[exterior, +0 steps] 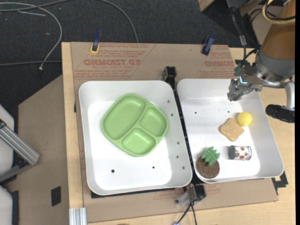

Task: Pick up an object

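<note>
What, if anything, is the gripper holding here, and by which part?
Nothing. The gripper hangs over bare floor of the right bin, apart from the yellow ball and the other items.

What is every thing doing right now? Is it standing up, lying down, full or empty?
Green plate: lying flat in the left bin, nothing in its three sections.
Toast: lying flat in the right bin.
Yellow ball: resting, touching the toast.
Can: lying on its side.
Potted plant: upright at the front edge.
Tool: above the right bin's back part, holding nothing.
</note>
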`<state>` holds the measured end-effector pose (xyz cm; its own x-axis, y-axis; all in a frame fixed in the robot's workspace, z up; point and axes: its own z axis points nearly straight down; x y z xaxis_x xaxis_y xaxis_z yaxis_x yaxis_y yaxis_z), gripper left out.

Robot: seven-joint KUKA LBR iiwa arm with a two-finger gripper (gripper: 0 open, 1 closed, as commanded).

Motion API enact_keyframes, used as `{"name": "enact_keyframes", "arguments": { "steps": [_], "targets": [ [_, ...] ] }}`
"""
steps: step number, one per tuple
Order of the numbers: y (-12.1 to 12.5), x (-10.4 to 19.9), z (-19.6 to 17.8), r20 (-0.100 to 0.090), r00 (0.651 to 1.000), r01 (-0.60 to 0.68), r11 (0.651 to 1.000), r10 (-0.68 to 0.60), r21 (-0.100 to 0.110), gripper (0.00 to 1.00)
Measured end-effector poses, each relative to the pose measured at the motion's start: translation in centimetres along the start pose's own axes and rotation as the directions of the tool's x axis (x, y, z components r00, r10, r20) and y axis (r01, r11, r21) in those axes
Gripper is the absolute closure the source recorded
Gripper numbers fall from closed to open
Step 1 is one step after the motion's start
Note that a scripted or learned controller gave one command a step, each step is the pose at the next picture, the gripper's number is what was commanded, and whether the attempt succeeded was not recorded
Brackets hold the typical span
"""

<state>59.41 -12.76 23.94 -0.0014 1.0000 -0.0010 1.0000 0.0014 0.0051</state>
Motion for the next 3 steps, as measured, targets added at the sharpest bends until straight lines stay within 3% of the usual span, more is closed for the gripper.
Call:
{"name": "enact_keyframes", "arguments": {
  "steps": [1, 3],
  "targets": [
    [0.1, 0.0, -3.7, 0.000, 1.000, 0.000, 1.000, 0.000, 0.001, 1.00],
    [3.3, 10.3, -3.6, -0.002, 1.000, 0.004, 1.000, -0.004, 0.003, 1.00]
  ]
}}
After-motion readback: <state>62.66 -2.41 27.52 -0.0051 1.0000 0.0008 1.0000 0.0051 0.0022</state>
